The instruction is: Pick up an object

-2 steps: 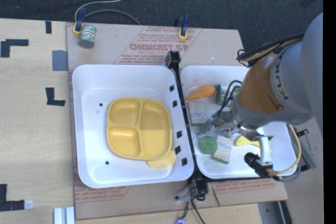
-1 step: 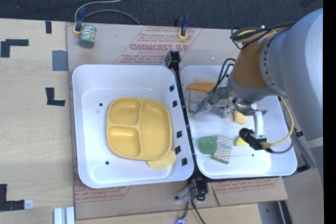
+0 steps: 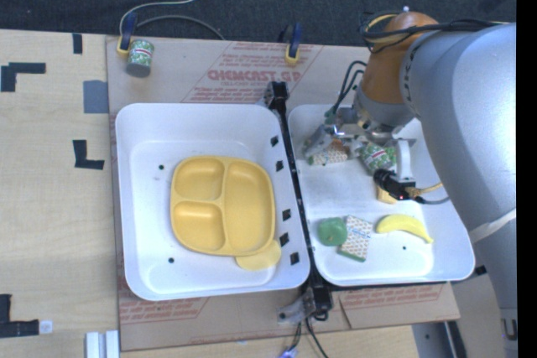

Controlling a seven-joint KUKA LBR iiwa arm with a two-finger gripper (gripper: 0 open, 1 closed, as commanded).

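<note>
Two-finger gripper (image 3: 342, 138) low in right white bin (image 3: 445, 260), upper part, among small green-patterned packets (image 3: 377, 155). Finger state: cannot tell. Yellow plastic banana (image 3: 404, 227) well apart, near bin's front; green lump (image 3: 332, 231) beside patterned wedge (image 3: 358, 239).

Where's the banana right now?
The banana lies in the right bin, near its front right corner, just right of the patterned block and green piece, below the gripper.
</note>
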